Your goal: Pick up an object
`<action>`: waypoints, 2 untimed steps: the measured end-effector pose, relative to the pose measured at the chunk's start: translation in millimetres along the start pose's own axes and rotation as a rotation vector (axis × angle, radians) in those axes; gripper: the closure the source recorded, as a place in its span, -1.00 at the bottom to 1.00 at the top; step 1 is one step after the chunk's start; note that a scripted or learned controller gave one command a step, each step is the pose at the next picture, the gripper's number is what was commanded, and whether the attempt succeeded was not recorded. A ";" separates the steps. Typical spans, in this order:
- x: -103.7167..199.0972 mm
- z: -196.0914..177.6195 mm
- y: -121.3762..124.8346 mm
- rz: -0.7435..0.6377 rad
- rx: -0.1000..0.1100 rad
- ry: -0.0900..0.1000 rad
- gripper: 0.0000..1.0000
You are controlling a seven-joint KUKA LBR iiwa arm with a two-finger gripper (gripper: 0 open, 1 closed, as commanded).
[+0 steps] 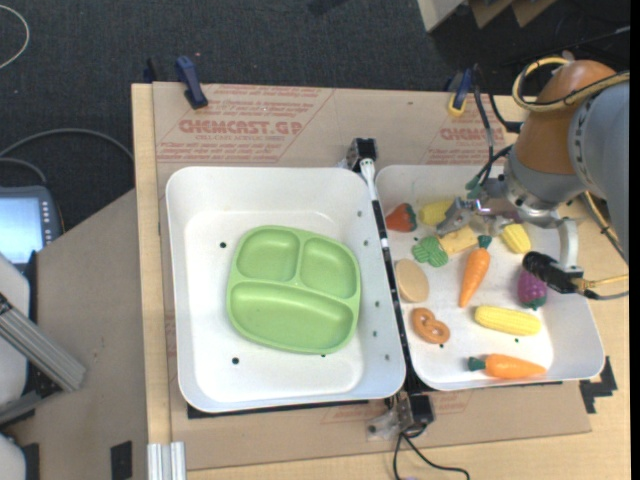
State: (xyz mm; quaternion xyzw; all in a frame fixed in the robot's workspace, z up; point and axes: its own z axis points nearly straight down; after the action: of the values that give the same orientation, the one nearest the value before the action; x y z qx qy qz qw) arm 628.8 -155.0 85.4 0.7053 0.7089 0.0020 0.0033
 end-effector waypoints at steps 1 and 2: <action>-2.9 -14.2 -0.1 0.003 -0.006 -0.003 1.00; -1.8 -10.3 -2.2 0.003 0.002 -0.001 -1.00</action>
State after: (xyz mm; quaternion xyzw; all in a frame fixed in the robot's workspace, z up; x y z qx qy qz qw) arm 626.5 -156.7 95.7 0.7063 0.7079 0.0009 0.0030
